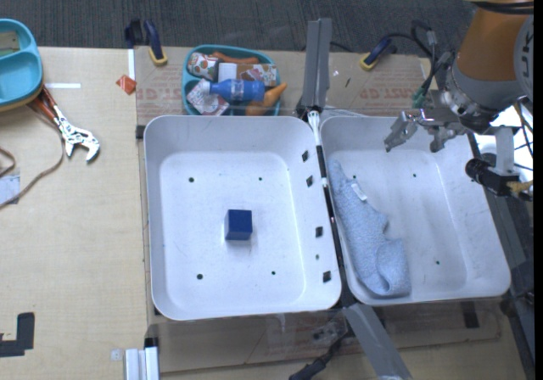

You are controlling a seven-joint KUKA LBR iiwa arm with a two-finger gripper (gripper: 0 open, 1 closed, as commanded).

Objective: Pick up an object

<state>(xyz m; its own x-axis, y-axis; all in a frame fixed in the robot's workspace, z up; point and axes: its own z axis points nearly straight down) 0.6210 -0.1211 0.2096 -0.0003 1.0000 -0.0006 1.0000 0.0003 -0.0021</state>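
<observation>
A small blue cube (239, 225) rests near the middle of the left white bin (170, 276). A grey-blue cloth (370, 238) lies crumpled along the left side of the right white bin (475, 276). My gripper (417, 134) hangs above the back edge of the right bin, up and to the right of the cloth, its two fingers spread apart with nothing between them. The orange-banded arm rises behind it at the upper right.
A teal tub (231, 82) holding several small items sits behind the left bin. A wrench (72, 138) and a blue dish (17, 60) lie on the bench at far left. A metal divider post (316, 64) stands between the bins at the back.
</observation>
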